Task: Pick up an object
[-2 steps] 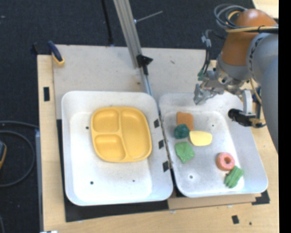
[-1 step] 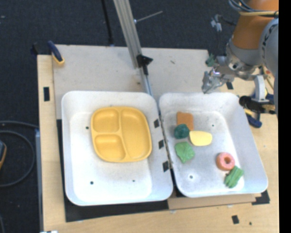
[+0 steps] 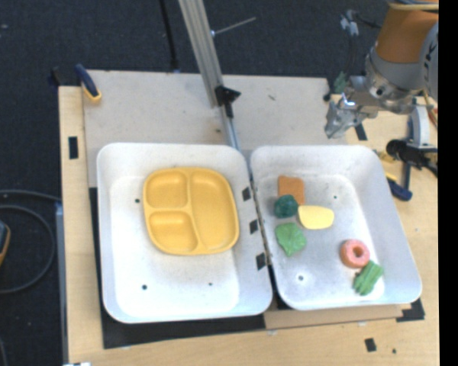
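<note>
Hanging above the bench beyond the far rim of the right bin [image 3: 382, 175], the gripper [image 3: 339, 122] was well apart from every object, so the pick looked to be at its very start: nothing was between the fingers, and whether they stood wide or narrow I could not tell, since they were small and blurred against the bench. The candidates all lay inside the right bin: an orange block [image 3: 291, 187] toward its far left, a teal lump [image 3: 285, 205] touching the block's near side, a yellow piece [image 3: 316, 218] just beside the lump toward the bin's middle, a green leaf [image 3: 291, 239] nearer the camera along the bin's left wall, a pink ring [image 3: 355, 253] toward the near right, and a green piece [image 3: 368, 277] just beside the ring at the near right corner. The left bin [image 3: 122, 280], touching the right bin's left wall, held a yellow tray [image 3: 191, 210]. Judging from this, the next move called for the arm [image 3: 403, 44] to swing in over the right bin, choose one item, and come down with fingers astride it; the ring or the leaf looked easiest, sitting freer than the crowded trio. The arm's upper part was cut off, and each object's exact shape was hard to make out
</note>
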Robot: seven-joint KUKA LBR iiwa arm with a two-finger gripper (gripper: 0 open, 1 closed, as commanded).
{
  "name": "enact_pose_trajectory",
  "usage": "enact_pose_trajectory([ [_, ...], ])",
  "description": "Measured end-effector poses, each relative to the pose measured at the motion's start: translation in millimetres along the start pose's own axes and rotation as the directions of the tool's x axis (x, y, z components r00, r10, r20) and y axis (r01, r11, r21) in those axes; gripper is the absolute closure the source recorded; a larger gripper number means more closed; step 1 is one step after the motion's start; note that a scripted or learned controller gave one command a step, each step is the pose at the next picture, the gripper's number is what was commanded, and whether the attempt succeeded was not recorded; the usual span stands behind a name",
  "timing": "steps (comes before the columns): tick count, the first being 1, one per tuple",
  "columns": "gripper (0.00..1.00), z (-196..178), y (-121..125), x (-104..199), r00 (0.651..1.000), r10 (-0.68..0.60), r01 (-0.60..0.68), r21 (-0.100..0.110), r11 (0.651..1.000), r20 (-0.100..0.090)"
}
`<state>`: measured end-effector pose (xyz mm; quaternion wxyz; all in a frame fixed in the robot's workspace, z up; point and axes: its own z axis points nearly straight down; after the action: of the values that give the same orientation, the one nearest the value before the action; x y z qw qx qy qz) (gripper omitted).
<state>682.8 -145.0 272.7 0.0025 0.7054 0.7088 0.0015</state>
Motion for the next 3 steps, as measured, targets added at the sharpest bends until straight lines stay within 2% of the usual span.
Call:
enact_pose_trajectory([
  [1, 1.0, -3.2, -10.2, 52.2, 1.0, -0.001, 0.001, 0.004, 1.0, -0.002],
  [3, 1.0, 14.2, 0.5, 154.1, 1.0, -0.002, 0.002, 0.006, 1.0, -0.002],
])
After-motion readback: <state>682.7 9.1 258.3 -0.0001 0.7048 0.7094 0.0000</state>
